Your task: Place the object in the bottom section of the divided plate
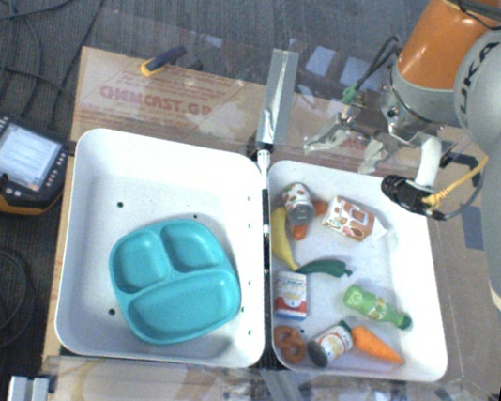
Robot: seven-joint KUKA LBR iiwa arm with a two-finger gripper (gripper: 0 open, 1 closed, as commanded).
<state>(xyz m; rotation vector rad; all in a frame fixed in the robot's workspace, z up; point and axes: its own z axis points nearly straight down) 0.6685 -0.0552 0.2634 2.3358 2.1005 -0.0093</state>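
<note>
A teal divided plate [175, 279] lies in the left bin [105, 161]; its large bottom section faces the front edge and its two smaller sections sit toward the back. My gripper [347, 149] hangs above the back rim of the right bin [433, 273], open, its fingers [323, 143] spread with nothing between them. Below it in the right bin lie a small can [298, 203], a banana [278, 238] and a red-and-white carton [349, 218].
The right bin also holds a dark green pepper [325, 267], a green bottle [375, 307], a carrot [376, 345], a labelled can [293, 295], a brown cookie [290, 344] and a jar [331, 344]. A pendant [14, 163] lies left of the bench.
</note>
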